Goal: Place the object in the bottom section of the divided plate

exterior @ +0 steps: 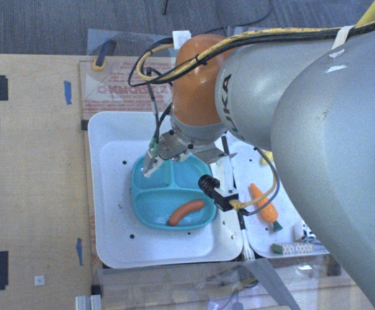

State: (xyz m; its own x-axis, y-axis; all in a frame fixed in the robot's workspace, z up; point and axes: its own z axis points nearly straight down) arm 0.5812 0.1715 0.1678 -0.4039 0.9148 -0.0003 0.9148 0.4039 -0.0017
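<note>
Left bin [107,173] is seen centre-left of frame, with a blue divided plate [150,202] set in it. A sausage [186,212] is laid at a slant in the plate's bottom section, lower centre of frame, touching nothing else. The gripper [152,163] is hung over the plate's upper-left rim, well apart from the sausage; nothing is seen between its fingers, and whether they are open or closed cannot be told. Above it, the orange band [197,82] and wrist are tilted down and left from frame centre. The grey arm [317,128] is stretched in from the right, covering most of the right bin [265,241], where a carrot [264,203] is seen.
</note>
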